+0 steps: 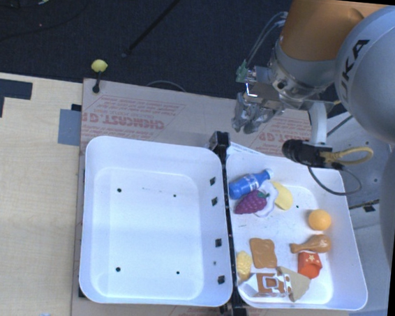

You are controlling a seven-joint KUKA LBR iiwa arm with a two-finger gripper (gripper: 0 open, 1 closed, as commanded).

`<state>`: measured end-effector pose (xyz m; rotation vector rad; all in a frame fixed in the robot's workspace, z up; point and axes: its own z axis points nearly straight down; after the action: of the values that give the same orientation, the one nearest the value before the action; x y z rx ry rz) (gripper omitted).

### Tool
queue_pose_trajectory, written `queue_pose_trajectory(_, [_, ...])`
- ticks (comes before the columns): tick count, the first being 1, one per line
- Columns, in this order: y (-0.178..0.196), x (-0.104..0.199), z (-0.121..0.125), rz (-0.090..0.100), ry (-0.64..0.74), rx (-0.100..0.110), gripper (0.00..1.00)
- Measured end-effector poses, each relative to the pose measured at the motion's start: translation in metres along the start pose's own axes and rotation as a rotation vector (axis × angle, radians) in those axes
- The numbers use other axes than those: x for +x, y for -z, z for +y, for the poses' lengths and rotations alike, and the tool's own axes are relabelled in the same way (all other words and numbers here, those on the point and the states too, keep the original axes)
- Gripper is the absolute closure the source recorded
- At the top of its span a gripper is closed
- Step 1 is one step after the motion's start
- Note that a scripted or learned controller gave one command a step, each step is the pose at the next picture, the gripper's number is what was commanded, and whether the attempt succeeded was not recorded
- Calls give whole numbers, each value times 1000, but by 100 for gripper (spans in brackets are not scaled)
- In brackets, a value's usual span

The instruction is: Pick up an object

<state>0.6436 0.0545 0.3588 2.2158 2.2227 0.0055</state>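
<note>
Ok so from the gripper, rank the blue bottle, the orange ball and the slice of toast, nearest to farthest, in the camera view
From the gripper, which is above the right bin's far edge:
1. Blue bottle, far left part of the right bin.
2. Orange ball, toward the bin's right side.
3. Toast slice, lower middle of the bin.

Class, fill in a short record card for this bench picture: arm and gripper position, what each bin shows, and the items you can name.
arm: grey with orange band, reaching in from the right
gripper: raised above the far edge of the right bin, nothing seen between its jaws
left bin: white, shallow
right bin items: blue bottle, purple grapes, orange ball, toast slice, drumstick, corn cob
task stage: no object picked up yet
</note>
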Motion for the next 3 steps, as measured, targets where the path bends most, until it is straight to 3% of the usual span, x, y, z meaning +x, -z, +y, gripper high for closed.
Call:
queue_pose_trajectory(2, [185,45,1,2,0,-3,100])
queue_pose_trajectory(3, [14,122,-6,-2,3,26,100])
